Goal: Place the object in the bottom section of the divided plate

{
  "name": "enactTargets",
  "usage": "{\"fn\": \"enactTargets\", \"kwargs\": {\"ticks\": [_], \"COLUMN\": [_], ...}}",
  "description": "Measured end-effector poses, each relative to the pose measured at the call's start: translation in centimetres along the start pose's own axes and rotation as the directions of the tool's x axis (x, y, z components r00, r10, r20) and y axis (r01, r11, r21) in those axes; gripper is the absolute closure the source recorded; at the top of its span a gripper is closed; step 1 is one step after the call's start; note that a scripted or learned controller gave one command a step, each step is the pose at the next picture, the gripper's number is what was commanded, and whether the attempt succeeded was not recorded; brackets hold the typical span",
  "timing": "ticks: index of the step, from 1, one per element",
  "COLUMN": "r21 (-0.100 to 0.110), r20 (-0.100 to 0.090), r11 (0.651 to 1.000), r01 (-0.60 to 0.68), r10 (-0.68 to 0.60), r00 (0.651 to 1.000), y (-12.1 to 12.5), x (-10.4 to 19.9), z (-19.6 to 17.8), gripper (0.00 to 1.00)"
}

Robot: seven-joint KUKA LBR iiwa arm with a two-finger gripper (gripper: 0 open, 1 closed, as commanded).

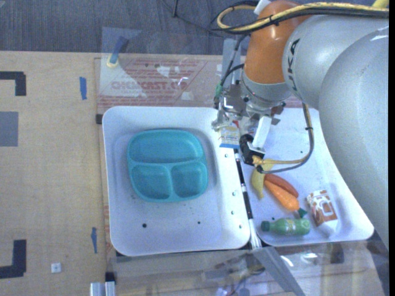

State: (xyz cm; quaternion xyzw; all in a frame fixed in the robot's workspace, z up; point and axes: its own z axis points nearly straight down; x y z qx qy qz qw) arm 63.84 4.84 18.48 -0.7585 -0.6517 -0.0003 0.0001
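We log a broad arm in smooth, glossy pale-grey casing with rounded contours. Above the wrist we see an orange band, with yellow and black cables looping over it. The gripper is small and metallic, with pale fittings and thin wires.

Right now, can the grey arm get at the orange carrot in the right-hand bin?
Probably yes: the orange carrot lies uncovered just below the arm, with nothing on top. The yellow banana close beside it could crowd a grasp.
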Motion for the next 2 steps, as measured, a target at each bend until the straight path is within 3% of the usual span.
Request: {"fn": "enactTargets", "kwargs": {"ticks": [1,2], "r21": [-0.002,-0.002], "r20": [0.0,0.0], "r11": [0.963,0.963], "r01": [0.269,0.269], "r10": [-0.269,-0.269], "r00": [0.963,0.963], "y": [0.46,0.47], "x": [6.55,6.55], "z": [-0.24,-0.27], "gripper": [1.0,0.0]}}
